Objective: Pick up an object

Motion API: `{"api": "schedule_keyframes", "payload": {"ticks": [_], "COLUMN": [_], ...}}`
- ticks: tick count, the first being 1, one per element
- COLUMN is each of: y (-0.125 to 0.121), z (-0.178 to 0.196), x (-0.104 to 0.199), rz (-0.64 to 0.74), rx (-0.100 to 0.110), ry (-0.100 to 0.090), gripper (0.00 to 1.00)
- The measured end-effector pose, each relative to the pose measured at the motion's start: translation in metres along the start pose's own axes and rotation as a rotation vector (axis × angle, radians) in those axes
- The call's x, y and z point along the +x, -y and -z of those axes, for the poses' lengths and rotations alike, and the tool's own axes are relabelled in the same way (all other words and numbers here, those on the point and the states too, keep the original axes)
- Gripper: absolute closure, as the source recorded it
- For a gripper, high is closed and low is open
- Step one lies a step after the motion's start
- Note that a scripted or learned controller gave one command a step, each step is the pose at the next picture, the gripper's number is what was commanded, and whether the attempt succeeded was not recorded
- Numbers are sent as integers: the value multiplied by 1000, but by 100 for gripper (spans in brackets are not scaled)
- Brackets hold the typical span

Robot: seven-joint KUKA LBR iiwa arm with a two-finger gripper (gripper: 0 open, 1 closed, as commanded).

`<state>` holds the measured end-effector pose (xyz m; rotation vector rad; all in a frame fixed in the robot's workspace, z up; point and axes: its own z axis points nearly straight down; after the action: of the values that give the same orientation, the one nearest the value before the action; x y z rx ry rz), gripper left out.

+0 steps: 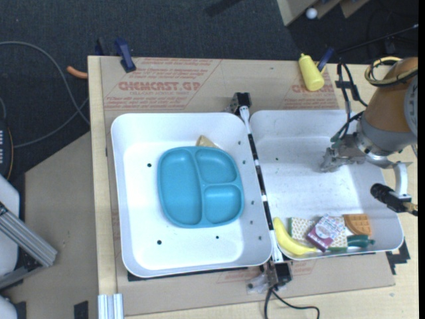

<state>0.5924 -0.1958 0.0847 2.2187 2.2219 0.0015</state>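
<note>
Your gripper (330,163) sits low over the bare middle of the right bin (292,128); whether its fingers are parted or closed, you cannot tell from here. The banana (290,242), packets and what looks like a waffle (357,224) lie along that bin's near edge, well apart from it.

The scene is evenly and brightly lit from overhead. Soft shadows are cast; the white bins (133,198) look slightly washed out.

Dark carpet floor (46,18), cables (40,65); poss. cardboard-topped bench (192,78).
</note>
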Motion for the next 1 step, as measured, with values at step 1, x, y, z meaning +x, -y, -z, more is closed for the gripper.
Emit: {"api": "schedule_keyframes", "payload": {"ticks": [1], "y": [-1], "z": [10], "x": [0], "rz": [0], "rx": [-3], "ry": [1], "gripper": [100]}}
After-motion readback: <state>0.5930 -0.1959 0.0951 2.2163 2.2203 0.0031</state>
